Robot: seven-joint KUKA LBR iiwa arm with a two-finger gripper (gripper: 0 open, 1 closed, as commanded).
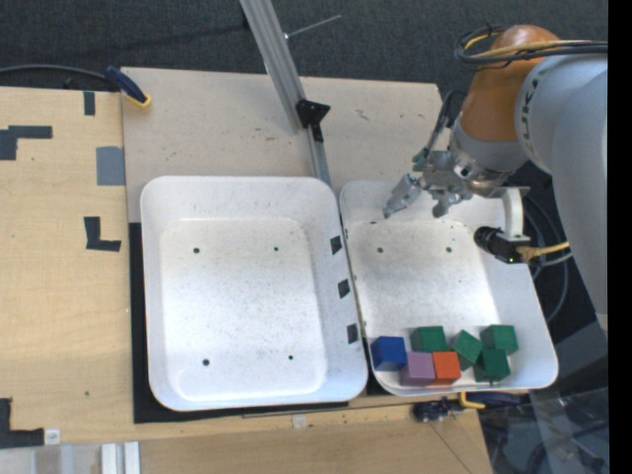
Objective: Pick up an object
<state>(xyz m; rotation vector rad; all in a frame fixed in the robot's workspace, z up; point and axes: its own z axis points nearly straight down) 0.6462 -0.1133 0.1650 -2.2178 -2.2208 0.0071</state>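
Bench (pixel 217 136) is filling most of the frame, pale wood w/ grey tape marks at far left; two shallow white bins are sitting side by side on it. Left bin (pixel 237 200) is taking up centre-left, right bin (pixel 513 284) is lying centre-right, the two touching along their inner rims. Grey arm (pixel 568 117) w/ orange band (pixel 504 77) is reaching in from upper right, bulking over the right bin's top right corner; a slanted metal rail (pixel 272 38) is running from top centre down to the gap btwn the bins.

Gripper (pixel 420 194) is hanging at upper centre-right, over the top rim of the right bin; fingers are looking slightly apart, tips pointing down-left, nothing btwn them.

Blocks are crowding the lower edge of the right bin, well apart from the gripper: blue block (pixel 389 352) at the cluster's left; purple block (pixel 421 367) just beside it; orange block (pixel 446 365) touching the purple one; green blocks (pixel 429 339) sitting behind and to the right, four of them as far as I can tell, reaching to the bin's lower right corner.

Small blue-and-yellow item (pixel 128 85) is lying at upper left of the bench; can't tell what it is.
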